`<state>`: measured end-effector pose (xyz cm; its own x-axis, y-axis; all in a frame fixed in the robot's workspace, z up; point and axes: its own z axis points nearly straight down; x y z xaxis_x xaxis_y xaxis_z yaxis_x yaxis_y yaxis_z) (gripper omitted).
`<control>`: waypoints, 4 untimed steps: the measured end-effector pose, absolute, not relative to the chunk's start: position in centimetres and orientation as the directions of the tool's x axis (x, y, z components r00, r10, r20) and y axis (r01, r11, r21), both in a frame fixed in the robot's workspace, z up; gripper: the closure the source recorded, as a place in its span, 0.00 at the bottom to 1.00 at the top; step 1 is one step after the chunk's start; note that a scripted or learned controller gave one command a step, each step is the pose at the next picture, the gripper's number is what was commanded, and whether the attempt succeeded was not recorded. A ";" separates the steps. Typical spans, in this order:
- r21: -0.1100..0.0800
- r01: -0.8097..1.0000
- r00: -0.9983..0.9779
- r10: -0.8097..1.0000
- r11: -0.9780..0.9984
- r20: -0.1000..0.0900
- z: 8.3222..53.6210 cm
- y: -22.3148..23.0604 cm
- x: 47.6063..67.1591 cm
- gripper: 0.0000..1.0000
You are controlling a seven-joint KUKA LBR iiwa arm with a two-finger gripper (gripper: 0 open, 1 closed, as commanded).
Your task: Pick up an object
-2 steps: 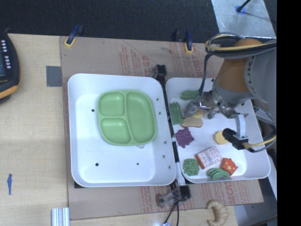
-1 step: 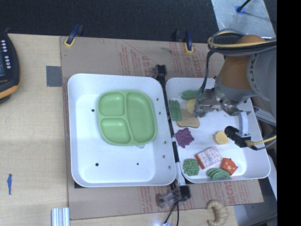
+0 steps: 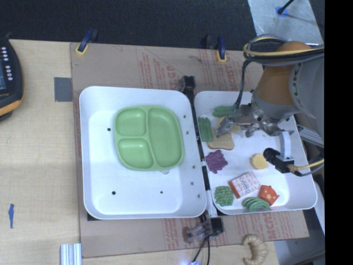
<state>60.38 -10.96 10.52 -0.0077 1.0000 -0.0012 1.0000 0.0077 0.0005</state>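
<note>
My gripper (image 3: 226, 126) hangs low over the upper left part of the right bin (image 3: 306, 200), with the grey arm and its orange band (image 3: 276, 81) reaching in from the right. Just below the gripper lies a tan toast slice (image 3: 222, 143). To its left is a green ridged strip (image 3: 205, 128), and a dark green leafy piece (image 3: 223, 110) sits just above it. Whether the gripper touches any of them is unclear. Further down lie a purple grape bunch (image 3: 215, 160), a yellow lump (image 3: 259, 160) and a red-and-white packet (image 3: 244, 184).
The left bin (image 3: 96, 200) holds a light green divided plate (image 3: 149, 137). Along the right bin's front sit a green dotted piece (image 3: 223, 195), a green sliced piece (image 3: 256, 204) and a red piece (image 3: 268, 194). A tan curled object (image 3: 255, 249) lies outside, on the cardboard.
</note>
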 end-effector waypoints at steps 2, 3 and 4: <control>-0.006 1.000 -0.010 1.000 0.010 0.002 11.2 -11.1 65.6 0.00; 0.000 1.000 -0.001 1.000 0.001 0.000 9.3 -11.9 62.5 0.00; 0.000 1.000 -0.004 1.000 0.004 -0.001 10.6 -12.0 62.7 1.00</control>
<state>62.68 -11.96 10.60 -0.0037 1.0000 -0.0007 1.0000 0.0037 0.0003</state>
